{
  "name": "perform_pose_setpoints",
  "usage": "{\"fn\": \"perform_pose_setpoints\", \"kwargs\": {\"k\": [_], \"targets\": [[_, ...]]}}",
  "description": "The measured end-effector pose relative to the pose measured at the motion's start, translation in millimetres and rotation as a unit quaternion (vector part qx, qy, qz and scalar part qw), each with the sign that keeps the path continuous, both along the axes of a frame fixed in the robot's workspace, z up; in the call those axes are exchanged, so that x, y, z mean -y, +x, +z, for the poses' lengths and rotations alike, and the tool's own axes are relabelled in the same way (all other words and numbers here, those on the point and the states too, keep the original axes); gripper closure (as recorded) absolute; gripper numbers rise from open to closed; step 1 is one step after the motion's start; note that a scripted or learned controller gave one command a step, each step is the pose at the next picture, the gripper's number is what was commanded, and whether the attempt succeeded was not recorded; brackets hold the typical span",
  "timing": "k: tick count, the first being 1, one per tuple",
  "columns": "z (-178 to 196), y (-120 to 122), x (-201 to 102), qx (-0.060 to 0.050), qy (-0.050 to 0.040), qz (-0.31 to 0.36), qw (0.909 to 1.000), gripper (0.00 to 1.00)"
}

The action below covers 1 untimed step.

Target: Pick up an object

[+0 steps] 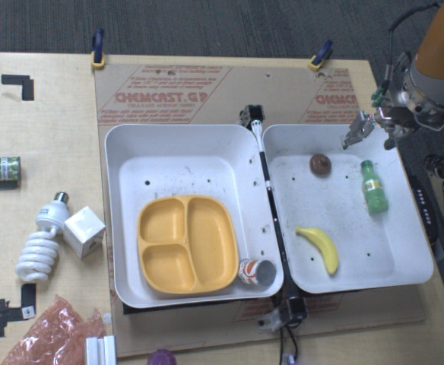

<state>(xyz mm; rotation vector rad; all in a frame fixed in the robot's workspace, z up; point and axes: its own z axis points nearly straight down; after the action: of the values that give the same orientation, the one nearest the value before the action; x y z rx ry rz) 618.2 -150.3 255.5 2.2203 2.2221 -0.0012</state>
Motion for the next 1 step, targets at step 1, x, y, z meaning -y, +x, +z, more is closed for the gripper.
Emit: {"fn": "perform_pose_setpoints", "kwargs": {"k": [1], "targets": [[-120.7,-34.9,6.9,0.0,0.0002,-0.001,1.0,0.0]]}}
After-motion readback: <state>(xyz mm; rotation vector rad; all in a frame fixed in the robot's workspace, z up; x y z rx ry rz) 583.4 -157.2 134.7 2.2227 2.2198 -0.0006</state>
